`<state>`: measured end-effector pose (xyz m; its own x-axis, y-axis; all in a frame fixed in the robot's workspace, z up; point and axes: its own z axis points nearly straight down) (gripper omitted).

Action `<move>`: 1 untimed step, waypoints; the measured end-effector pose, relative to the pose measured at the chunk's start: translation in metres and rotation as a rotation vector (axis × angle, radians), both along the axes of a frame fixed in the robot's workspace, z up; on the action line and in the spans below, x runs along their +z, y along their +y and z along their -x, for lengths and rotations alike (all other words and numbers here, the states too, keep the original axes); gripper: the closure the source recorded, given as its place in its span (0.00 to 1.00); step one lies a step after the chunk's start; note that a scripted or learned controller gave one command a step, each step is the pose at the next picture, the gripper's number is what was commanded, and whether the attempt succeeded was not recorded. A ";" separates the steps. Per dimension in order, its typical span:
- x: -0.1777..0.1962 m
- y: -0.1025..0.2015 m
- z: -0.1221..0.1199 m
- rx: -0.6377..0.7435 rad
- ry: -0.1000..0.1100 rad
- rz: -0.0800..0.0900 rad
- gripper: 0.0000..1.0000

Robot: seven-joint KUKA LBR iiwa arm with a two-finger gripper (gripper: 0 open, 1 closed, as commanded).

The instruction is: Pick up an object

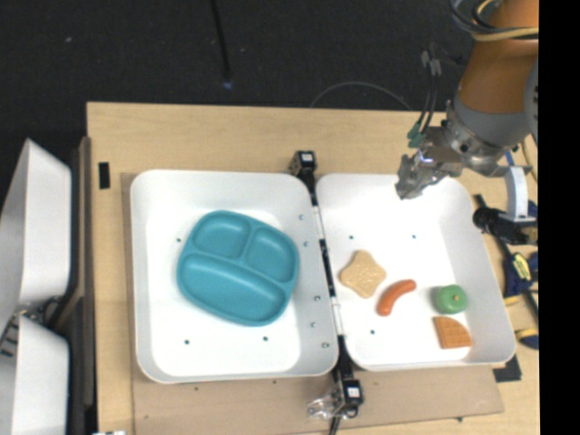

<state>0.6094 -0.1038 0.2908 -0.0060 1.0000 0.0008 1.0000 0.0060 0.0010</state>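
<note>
Gripper (412, 187) is hanging over the back edge of the right bin (453, 211), nothing in it; can't tell if it's apart or together. Toward the front of that bin four items are lying well apart from it: tan bread slice (362, 274) w/ a red sausage (395, 296) just beside, then a green apple (450, 299) sitting next to an orange wedge (451, 333). Left bin (154, 243) is carrying a teal divided plate (237, 266).

A pale wooden bench (227, 130) fills the middle of the frame on a dark floor (136, 34), with a thin cable (217, 25) crossing the floor at upper centre.
</note>
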 end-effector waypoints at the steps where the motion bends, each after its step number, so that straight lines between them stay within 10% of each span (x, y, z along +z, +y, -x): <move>1: -0.012 0.050 0.011 0.000 0.001 0.001 1.00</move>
